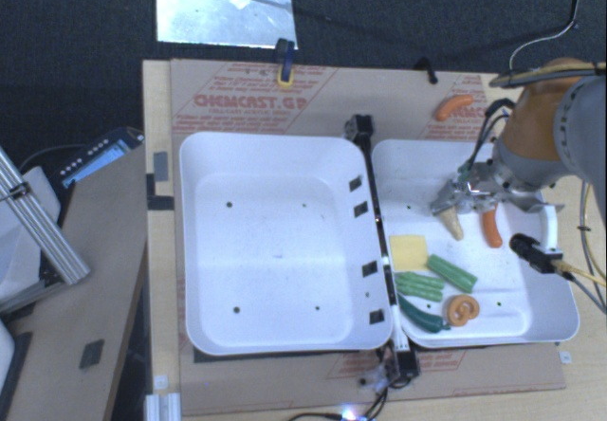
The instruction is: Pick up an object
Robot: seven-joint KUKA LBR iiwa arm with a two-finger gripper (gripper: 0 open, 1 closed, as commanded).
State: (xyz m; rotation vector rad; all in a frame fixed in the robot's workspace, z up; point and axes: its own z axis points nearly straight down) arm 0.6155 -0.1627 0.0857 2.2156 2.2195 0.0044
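My gripper [457,210] hangs low over the upper middle of the right bin [555,315], with the arm coming in from the right. An orange sausage-shaped piece [491,228] lies just right of it, close to the gripper. Below and left of the gripper lie a yellow square slab [409,250], a green bar [450,272], a second green bar [418,283], a dark green curved piece [420,314] and an orange ring [462,309]. Nothing is visibly held.
The left bin [204,315] sits beside the right one, divided from it by a ridge with black clips [370,220]. Another orange sausage [454,107] lies outside the bins on the cardboard at the back right. A yellow-and-blue clamp [285,64] stands at the back edge.
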